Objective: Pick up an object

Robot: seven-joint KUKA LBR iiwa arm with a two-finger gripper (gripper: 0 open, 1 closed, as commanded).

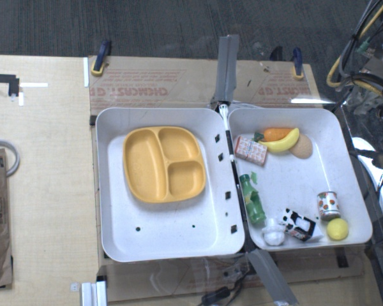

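Choice of target matters most: the small can (pixel 328 204) stands clear in the right bin (pixel 319 164), easier than the banana (pixel 282 142) crowded by neighbours.

yellow cable (pixel 332 75), black cables (pixel 369 14), looped

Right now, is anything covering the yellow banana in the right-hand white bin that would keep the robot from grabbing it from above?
Nothing visible lies on the yellow banana. From above it is bare, though an orange carrot-shaped toy touches its upper side and a tan round object sits against its right end, crowding a grip.
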